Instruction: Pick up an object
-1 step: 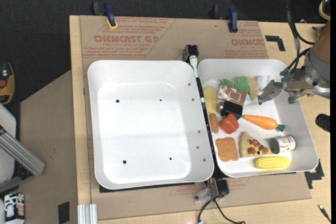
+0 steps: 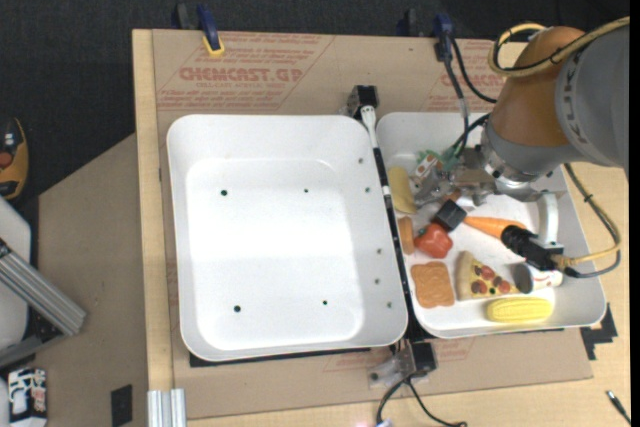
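- Landmark: right shallow white plastic bin (image 2: 590,300), on the cardboard-covered desk (image 2: 300,65), touching the left shallow white plastic bin (image 2: 190,245) along a shared edge.
- Grey arm with orange band (image 2: 540,105): reaches in over the landmark bin's far right part, wrist pointing down into it.
- Claw (image 2: 440,190): low over the landmark bin's upper left area, among the toys; whether it is released or clenched cannot be told, and no object is visibly between its tips.
- Red tomato-like toy (image 2: 434,240): in the landmark bin's left middle, just below the claw.
- Orange carrot-shaped toy (image 2: 488,226): in the bin's centre, lying across, right of the red toy.
- Tan bread-slice toy (image 2: 433,284): near the bin's front left.
- Pizza-slice toy with dark spots (image 2: 480,277): just right of the bread slice.
- Yellow corn-cob toy (image 2: 519,310): along the bin's front edge.
- Pale yellow flat toy (image 2: 401,189): against the bin's left wall, left of the claw.
- Black cable-mounted parts (image 2: 528,247): over the bin's right middle.
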Action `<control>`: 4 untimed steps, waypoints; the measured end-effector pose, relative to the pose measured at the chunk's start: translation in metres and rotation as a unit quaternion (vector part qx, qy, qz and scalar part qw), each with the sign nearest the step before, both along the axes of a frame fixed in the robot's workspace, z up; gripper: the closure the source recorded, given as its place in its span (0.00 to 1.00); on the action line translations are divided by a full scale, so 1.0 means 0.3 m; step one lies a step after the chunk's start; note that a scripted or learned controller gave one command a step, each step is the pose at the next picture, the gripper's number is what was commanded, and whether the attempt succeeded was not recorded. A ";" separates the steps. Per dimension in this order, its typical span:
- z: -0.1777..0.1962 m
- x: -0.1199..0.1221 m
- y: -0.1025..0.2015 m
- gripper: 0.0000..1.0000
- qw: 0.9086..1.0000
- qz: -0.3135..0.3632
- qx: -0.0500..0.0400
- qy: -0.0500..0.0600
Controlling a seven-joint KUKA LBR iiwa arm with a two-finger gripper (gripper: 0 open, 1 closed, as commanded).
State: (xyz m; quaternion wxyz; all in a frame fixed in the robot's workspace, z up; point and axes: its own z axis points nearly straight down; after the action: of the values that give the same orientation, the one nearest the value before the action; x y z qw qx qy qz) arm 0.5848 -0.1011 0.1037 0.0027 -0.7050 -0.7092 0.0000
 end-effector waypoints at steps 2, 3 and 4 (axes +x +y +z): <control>0.286 0.028 0.240 1.00 1.000 0.001 -0.001 -0.006; 0.473 -0.185 0.460 1.00 1.000 0.000 -0.001 -0.001; 0.867 0.004 0.514 1.00 1.000 -0.001 -0.001 -0.011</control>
State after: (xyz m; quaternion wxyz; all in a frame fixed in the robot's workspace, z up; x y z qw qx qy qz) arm 0.5861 0.0531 0.3639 -0.0059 -0.7057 -0.7085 -0.0066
